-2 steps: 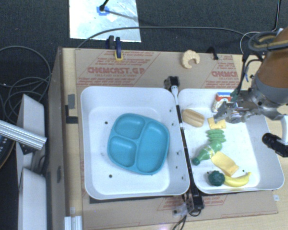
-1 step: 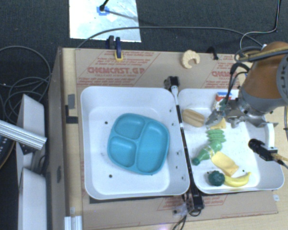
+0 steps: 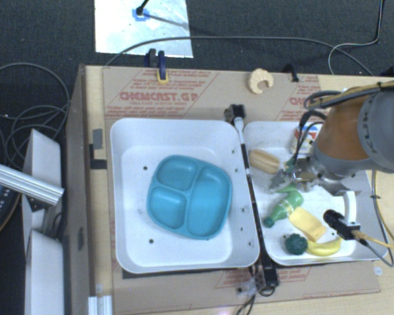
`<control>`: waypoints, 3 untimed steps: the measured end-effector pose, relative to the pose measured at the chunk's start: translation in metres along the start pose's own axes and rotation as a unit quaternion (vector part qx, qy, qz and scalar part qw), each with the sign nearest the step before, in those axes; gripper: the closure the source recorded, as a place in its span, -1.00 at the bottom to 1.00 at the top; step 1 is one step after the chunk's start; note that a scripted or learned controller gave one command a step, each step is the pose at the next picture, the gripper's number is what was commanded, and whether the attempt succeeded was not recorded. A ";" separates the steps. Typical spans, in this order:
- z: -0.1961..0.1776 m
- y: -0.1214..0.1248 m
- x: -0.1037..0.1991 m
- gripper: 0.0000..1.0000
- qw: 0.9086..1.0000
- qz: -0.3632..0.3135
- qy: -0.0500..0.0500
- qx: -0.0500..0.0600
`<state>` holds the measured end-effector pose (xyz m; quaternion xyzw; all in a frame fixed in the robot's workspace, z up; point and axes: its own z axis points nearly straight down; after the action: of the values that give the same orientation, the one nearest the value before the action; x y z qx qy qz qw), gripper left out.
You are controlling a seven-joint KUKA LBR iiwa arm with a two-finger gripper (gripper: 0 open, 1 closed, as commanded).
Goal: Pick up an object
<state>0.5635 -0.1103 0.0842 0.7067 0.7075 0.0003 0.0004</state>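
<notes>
The right bin (image 3: 276, 258) holds several items. A tan cylinder (image 3: 264, 161) lies by its left wall. In front of it lie a green bottle (image 3: 282, 209), a yellow block (image 3: 306, 223), a dark green ball (image 3: 295, 243) and a yellow banana (image 3: 325, 247). My gripper (image 3: 285, 178) hangs low in this bin, just right of the tan cylinder and directly above the green bottle's upper end. The grey arm with its orange band (image 3: 341, 133) covers the bin's right half. I see nothing held.
The left bin (image 3: 128, 149) carries a blue divided plate (image 3: 187, 195). A tan curled piece (image 3: 261, 81) lies on the cardboard behind the bins. A small red and blue item (image 3: 306, 134) peeks out behind the arm. Cables trail across the floor at left.
</notes>
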 end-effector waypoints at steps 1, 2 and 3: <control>0.000 -0.012 0.007 -1.00 1.000 0.000 0.000 0.000; -0.011 -0.011 0.006 1.00 1.000 0.000 0.000 -0.001; -0.010 -0.011 0.006 -1.00 1.000 0.000 0.000 -0.001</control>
<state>0.5523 -0.1039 0.0946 0.7064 0.7078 0.0008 0.0008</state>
